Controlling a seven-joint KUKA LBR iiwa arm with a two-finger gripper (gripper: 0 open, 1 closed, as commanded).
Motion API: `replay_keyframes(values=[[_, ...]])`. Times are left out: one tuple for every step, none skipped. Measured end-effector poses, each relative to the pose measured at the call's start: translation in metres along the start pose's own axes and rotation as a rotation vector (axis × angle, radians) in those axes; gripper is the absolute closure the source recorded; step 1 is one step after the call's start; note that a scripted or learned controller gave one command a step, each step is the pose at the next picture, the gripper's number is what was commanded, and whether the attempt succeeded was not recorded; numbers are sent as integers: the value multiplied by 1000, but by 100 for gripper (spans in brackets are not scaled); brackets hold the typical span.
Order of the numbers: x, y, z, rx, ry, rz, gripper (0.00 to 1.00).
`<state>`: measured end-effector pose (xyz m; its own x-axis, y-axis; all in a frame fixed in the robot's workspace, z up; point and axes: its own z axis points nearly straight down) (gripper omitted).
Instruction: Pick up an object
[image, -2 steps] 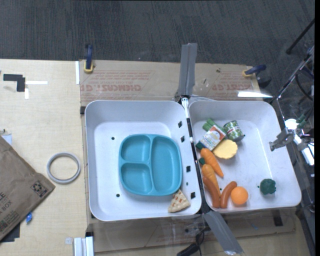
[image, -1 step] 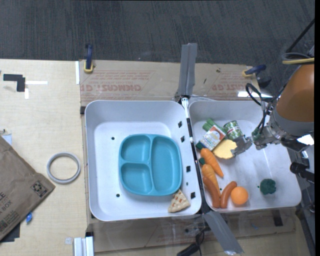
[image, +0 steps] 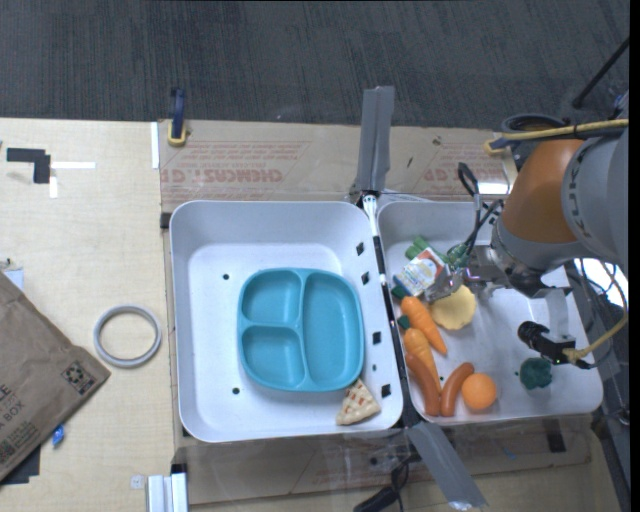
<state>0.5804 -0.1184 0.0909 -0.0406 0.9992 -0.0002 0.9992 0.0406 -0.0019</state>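
- The arm (image: 560, 200) reaches in from the right over the right bin (image: 500, 405), its orange band above the wrist.
- The gripper (image: 452, 280) sits low in that bin's upper left part — its fingers seem pressed on a small white packet (image: 420, 272) with red and green print, though the pinch is hard to make out from this angle.
- Just beside the packet lies a pale yellow piece (image: 455, 310), touching or nearly touching the gripper.
- Along the bin's left wall lie two orange carrots (image: 422, 345), one below the other, with a reddish sausage (image: 455, 385) and an orange ball (image: 479, 392) near the front edge.
- A dark green item (image: 536, 373) rests at the bin's right side, well apart from the gripper.
- The left bin (image: 200, 300) holds a teal divided plate (image: 300, 330) — a waffle-patterned wedge (image: 357, 405) lies just beside its lower right corner.
- A grey ring (image: 127, 334) lies on the bench left of the bins.
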Motion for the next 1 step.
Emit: replay_keyframes(values=[[-2,1,-11,-4,-1,3,100]])
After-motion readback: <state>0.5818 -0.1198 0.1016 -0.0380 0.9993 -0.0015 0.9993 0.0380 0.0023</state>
